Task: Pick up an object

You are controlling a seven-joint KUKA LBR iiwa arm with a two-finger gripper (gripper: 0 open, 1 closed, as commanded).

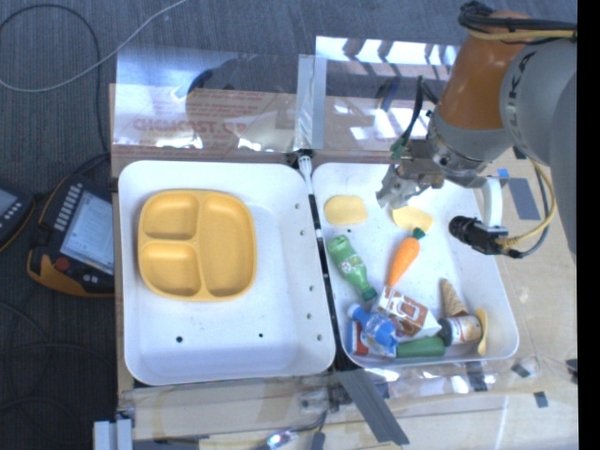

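The end effector [401,187] hangs over the far part of the right bin [502,289], its grey fingers pointing down; whether they are parted or closed cannot be told from this slanted view, and nothing shows between them. Just beside its tips, on the near side, lies a pale yellow chip-like piece [412,218] on the bin floor. To the left of that, near the bin's left wall, lies a second yellow piece, rounder and larger [345,210].

Nearer the camera from the end effector, a toy carrot [403,257] lies at a slant with its green top toward the yellow piece. Left of it a small green bottle [349,264] lies on its side. At the near edge of the bin a cluster is packed together: a blue crumpled wrapper [377,333], a small red-and-white carton [405,311], a green marker-like stick [418,348], an ice-cream cone toy [453,296] and a small can [463,329].

The left bin [187,345] holds a yellow divided plate [198,244], well apart from the end effector.
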